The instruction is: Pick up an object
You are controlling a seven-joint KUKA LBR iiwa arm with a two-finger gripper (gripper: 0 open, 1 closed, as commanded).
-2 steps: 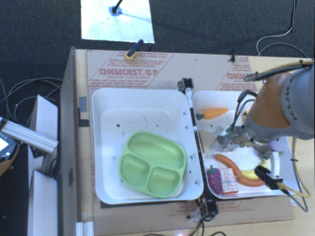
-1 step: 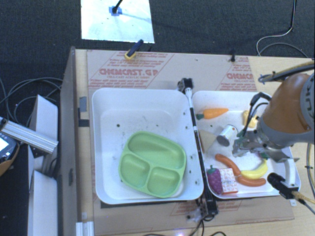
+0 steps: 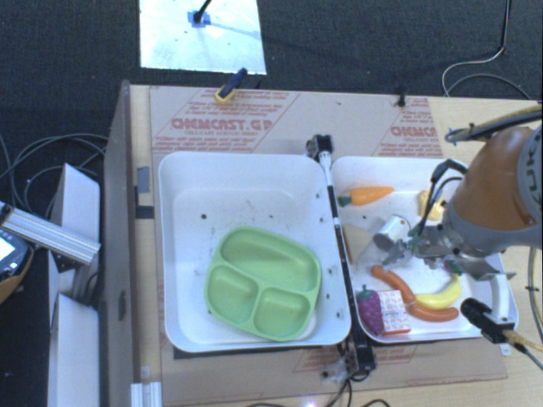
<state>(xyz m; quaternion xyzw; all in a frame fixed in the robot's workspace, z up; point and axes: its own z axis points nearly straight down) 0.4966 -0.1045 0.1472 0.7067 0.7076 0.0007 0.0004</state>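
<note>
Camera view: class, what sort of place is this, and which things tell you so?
Probably a robotics lab test bench: a robot arm reaches over two white bins, one holding toy food like a carrot and banana, with loose cables around.

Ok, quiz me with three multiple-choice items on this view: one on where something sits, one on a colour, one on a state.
1. Where does the green divided plate lie?
A. In the left bin
B. In the right bin
C. On the cardboard outside the bins

2. What colour is the carrot in the right bin?
A. Purple
B. Orange
C. White

3. How does the banana stand to the sausages?
A. Stacked on the carrot, far from them
B. Lying between the two sausages
C. In the left bin, apart from them

Answers: 1 A, the plate rests on the left bin floor. 2 B, its body is orange with a green tip. 3 B, one sausage lies left of it, another just below.
</note>
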